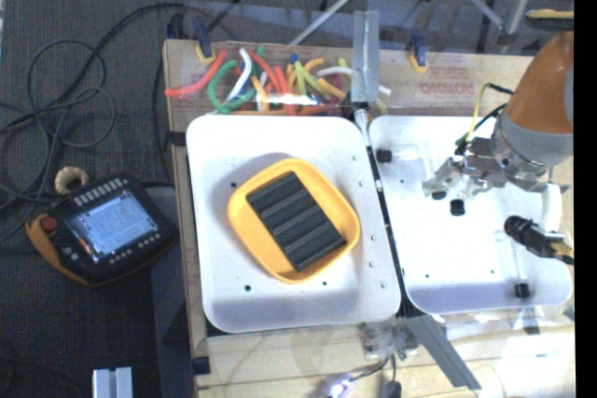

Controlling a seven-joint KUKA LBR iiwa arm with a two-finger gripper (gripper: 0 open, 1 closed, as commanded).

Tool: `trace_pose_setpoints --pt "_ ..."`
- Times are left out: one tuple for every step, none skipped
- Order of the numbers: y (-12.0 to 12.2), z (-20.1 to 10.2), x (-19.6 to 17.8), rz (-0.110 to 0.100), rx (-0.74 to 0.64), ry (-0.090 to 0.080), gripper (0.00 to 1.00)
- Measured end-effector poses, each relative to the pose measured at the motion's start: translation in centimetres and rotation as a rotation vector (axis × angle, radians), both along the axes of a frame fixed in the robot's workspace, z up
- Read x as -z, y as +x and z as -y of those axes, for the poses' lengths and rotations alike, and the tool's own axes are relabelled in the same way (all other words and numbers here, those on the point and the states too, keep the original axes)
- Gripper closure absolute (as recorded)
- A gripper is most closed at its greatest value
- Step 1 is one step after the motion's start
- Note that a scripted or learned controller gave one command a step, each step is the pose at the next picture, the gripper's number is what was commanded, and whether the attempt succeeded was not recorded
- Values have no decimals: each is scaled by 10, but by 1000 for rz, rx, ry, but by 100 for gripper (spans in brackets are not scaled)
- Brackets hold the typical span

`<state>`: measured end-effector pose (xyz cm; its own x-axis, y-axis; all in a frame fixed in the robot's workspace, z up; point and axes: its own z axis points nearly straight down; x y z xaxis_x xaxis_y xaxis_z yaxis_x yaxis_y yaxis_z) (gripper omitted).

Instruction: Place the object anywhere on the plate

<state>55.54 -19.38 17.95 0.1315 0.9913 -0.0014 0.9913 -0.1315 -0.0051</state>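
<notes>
A yellow plate [250, 200] lies tilted in the left white bin [210, 284]. On the plate rests a dark grey ridged rectangular object [297, 219], covering most of its middle. My gripper [448, 191] hangs over the upper part of the right white bin [466, 284], well to the right of the plate and apart from the object. Nothing shows held at the gripper. The grey arm with its orange band [546, 93] comes in from the right edge.
Coloured cables [266, 81] lie in a tangle behind the bins. A metal post [366, 61] stands at the divider between the bins. A black connector [527, 235] sits near the right bin's right side. A teach pendant [98, 228] lies on the floor at left.
</notes>
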Motion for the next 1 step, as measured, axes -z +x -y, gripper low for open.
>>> trace_pose_setpoints --pt "0 0 0 1 0 0 0"
